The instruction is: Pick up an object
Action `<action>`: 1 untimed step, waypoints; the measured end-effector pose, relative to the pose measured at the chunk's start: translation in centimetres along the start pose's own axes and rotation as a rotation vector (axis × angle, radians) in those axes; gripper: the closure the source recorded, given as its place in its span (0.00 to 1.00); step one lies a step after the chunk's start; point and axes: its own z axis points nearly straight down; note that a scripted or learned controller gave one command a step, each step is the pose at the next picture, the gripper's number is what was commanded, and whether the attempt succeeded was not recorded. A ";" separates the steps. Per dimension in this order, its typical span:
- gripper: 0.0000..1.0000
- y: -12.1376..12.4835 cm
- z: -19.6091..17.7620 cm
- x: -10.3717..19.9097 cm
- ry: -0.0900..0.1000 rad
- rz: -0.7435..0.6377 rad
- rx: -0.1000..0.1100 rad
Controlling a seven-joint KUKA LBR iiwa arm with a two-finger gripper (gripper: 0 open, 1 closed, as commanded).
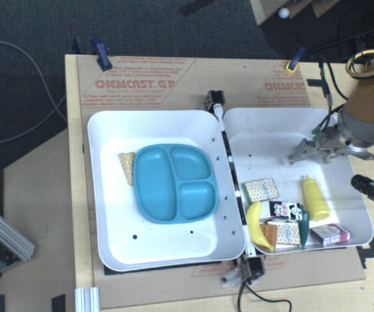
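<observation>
Yellow mustard bottle (315, 199) just sits in the right bin (265, 125) below the gripper (304, 151), whose fingers look spread apart with nothing between them.

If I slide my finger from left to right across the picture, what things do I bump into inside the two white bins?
Cracker → blue divided plate → banana → yellow bottle → small pink-and-white box. The little packets between the banana and the bottle overlap, so I skipped them.

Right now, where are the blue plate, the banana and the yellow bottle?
blue plate (174, 190): camera view, middle divider.
banana (257, 226): camera view, mid-curve.
yellow bottle (315, 200): camera view, body.
</observation>
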 end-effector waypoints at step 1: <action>0.00 -6.7 1.1 1.3 0.000 0.002 0.002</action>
